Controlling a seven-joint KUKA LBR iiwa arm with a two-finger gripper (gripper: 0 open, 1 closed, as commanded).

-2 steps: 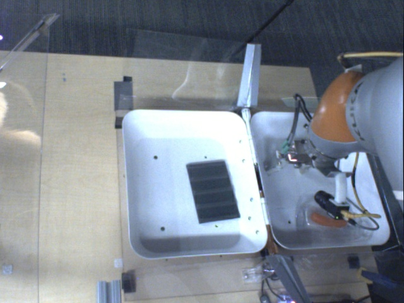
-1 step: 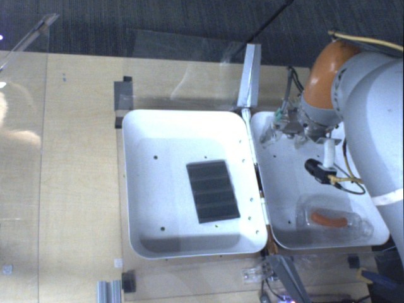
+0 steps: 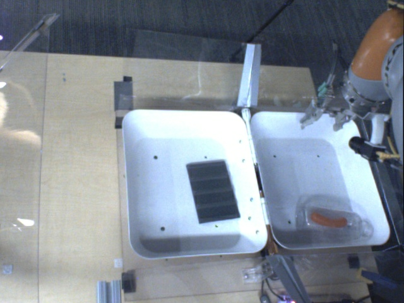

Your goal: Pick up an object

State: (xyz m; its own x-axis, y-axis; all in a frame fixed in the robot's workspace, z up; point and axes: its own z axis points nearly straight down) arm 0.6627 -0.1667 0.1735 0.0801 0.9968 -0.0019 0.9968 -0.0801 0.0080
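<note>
Hanging over the right bin's far edge, the gripper (fingers spread, nothing held); a clear cup lies tipped, orange inside.

Lighting is even and fairly bright, with a cool cast. Glare washes the bench at left. Focus is soft throughout.

I see the gripper at 2 o'clock, hovering over the far rim of the right bin, w/ nothing between its fingers. A clear container w/ orange item lies at 4 o'clock in that bin. Left bin has a dark ribbed block approx center.
</note>
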